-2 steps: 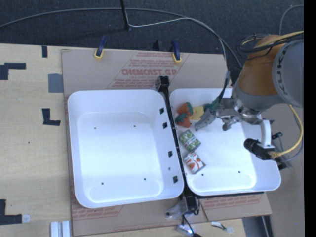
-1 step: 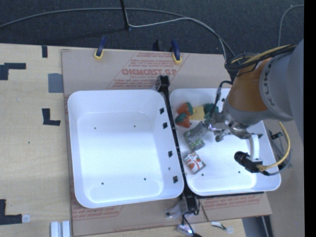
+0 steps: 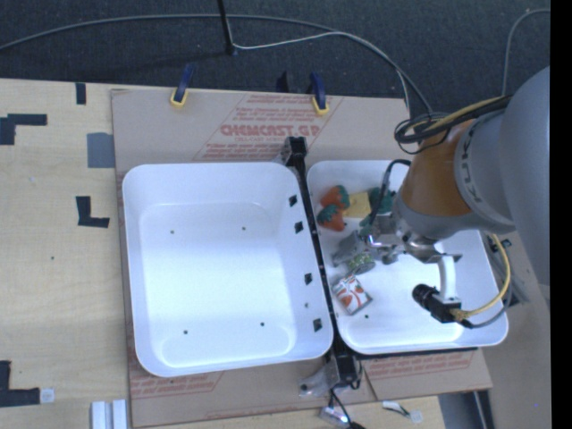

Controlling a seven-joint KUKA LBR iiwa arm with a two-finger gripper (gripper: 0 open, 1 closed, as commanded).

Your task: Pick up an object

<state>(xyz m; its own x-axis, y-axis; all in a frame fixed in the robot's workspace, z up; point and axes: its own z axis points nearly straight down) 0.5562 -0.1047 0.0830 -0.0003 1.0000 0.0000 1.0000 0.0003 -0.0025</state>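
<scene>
My gripper [image 3: 374, 237] reaches down into the right bin [image 3: 393, 329], under the grey arm with its orange band [image 3: 433, 181]. Small objects lie around it: an orange-red toy with a green top [image 3: 332, 206], a yellow piece [image 3: 358, 204] beside it, a green piece [image 3: 382, 200] at the wrist's edge, a grey-green item [image 3: 354, 262] just below the gripper, and a small red-and-white packet [image 3: 351, 294] nearer the front. The arm hides the fingertips.
The left bin [image 3: 214, 271] sits beside the right one, split by a black divider [image 3: 308, 239]. A black connector with a yellow cable [image 3: 435, 302] hangs over the right bin's front. Blue-yellow clamps [image 3: 183, 88] hold the cardboard at the back.
</scene>
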